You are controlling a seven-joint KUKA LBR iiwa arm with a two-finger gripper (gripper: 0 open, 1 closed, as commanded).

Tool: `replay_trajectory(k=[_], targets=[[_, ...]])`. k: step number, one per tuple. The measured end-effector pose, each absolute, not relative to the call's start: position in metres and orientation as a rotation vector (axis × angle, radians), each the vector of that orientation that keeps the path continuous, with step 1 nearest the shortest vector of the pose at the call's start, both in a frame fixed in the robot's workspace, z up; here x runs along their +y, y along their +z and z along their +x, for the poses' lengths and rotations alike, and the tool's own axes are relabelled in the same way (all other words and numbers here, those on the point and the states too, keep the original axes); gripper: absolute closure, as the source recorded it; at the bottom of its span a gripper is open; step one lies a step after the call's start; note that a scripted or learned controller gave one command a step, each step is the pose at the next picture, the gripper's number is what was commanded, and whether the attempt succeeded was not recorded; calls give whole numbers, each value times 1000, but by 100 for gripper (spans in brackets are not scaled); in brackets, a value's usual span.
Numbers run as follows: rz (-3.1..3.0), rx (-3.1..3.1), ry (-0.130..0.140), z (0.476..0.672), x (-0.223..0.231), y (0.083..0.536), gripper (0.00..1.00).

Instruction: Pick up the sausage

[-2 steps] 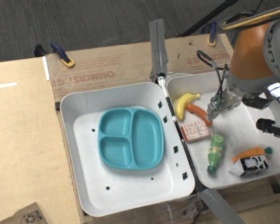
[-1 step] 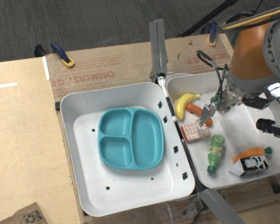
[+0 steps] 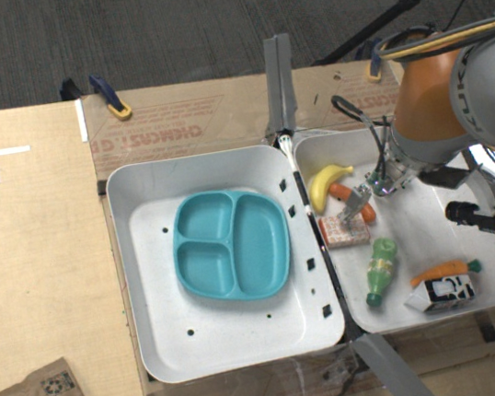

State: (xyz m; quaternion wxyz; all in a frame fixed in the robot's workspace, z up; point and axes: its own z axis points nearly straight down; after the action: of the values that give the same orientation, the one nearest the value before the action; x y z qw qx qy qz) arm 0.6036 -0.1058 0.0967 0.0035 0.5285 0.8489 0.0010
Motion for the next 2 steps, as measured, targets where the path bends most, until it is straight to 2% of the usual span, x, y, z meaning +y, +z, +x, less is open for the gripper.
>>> replay_trajectory(k=[1,2], targets=[[1656,2656,9,605,-106,108,100],[1647,2674,-1,630,-32,227,100]])
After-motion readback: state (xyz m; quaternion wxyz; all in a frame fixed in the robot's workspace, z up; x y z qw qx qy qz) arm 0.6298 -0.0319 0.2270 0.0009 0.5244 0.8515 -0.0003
